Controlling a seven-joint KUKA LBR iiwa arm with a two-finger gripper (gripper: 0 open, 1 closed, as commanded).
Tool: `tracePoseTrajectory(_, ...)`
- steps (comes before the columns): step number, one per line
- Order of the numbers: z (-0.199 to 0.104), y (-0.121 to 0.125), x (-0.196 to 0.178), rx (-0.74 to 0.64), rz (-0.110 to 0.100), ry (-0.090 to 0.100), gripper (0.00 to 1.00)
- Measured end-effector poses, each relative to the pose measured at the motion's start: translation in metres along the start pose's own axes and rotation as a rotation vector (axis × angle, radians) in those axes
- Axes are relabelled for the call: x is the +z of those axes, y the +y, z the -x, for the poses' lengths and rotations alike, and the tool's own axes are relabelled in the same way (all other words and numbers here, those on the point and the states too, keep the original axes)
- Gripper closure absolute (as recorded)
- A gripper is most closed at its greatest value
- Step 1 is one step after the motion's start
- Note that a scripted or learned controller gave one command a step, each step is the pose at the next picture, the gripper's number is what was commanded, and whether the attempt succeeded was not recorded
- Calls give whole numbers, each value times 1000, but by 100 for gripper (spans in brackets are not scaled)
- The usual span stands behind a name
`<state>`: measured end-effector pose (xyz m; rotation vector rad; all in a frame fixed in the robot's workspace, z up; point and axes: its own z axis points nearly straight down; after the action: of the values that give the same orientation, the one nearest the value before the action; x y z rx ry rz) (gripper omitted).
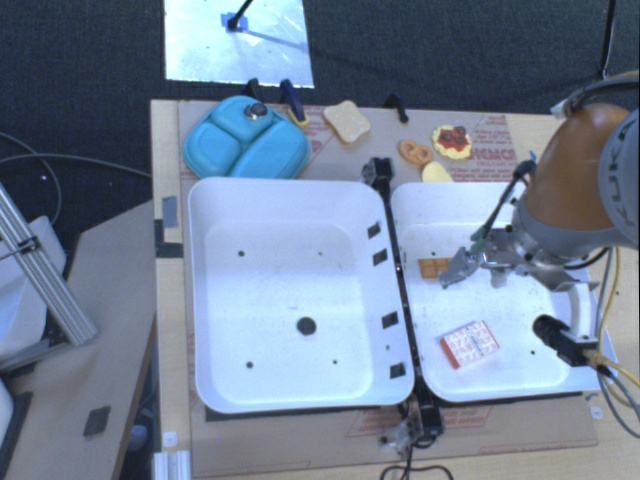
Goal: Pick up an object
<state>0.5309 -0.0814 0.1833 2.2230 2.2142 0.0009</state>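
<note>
In the right bin [520, 378] lie a small orange flat piece [432, 267] near the left wall and a red-and-white patterned box [469, 344] toward the front. A small dark round object [306, 325] rests in the left bin [230, 368]. My gripper [476, 272] hangs over the middle of the right bin, just right of the orange piece and above the box. Its two fingers stand apart, open, with nothing between them.
Behind the bins on the bench lie a blue divided tray [245, 140], a toast slice [346, 121], a pretzel [413, 151], a round red-topped pastry [452, 140] and a yellow piece [436, 173]. A black divider [397, 268] runs between the bins. A shiny sheet [235, 23] lies at the back.
</note>
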Motion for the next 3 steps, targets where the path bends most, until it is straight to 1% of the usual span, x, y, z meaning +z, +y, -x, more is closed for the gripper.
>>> tracePoseTrajectory(1, 31, 46, 103, -3, 3, -1, 0)
tracePoseTrajectory(2, 32, 111, 98, -10, 6, 1, 0)
tracePoseTrajectory(3, 32, 110, 86, -12, 7, 0, 100)
